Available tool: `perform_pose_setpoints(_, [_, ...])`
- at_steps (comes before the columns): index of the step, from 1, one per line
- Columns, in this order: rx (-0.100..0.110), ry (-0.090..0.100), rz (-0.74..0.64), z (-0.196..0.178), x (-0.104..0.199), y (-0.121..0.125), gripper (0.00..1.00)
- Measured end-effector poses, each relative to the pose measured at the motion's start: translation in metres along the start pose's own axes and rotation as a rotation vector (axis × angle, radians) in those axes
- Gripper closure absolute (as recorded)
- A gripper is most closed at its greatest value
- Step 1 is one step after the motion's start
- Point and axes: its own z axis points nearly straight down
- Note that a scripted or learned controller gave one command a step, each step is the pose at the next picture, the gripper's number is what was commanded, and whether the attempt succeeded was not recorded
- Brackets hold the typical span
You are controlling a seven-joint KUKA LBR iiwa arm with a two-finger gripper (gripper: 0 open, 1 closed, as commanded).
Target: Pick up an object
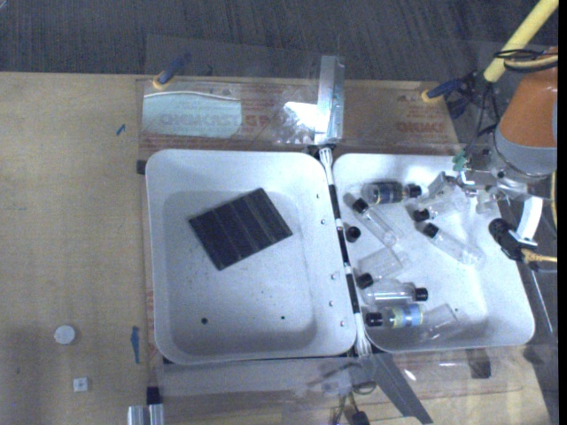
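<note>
Camera view, overhead and slanted: the scene was laid out on a wooden bench [62, 193]. At far left, a small round disc [64, 334] was seen on the bare bench surface. The left bin [159, 264] was occupied by a dark ribbed rectangular pad [240, 227], lying flat and turned at an angle. Behind the two bins, clear plastic sheeting [230, 113] was spread over the bench. The right bin [509, 321] was seen to hold a scatter of small clear vials with black caps: one vial with a dark label [385, 191] near the back, one vial [376, 223] lying slanted toward the left wall, and two vials [396, 295] [403, 317] lying side by side near the front edge. At far right, the grey arm with its orange band [529, 113] was positioned over the back right corner of that bin. The gripper [474, 184] was seen just above the vials there; whether it was apart or together could not be told.
</note>
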Motion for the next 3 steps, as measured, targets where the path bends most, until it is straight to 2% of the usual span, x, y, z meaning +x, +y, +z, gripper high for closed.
perform_pose_setpoints(1, [0.000, 0.001, 0.005, 0.030, 0.029, -0.010, 0.00])
perform_pose_setpoints(2, [-0.004, 0.001, 0.022, 0.050, 0.015, -0.030, 0.00])
perform_pose_setpoints(3, [-0.001, 0.011, 0.017, 0.050, 0.000, -0.022, 0.00])
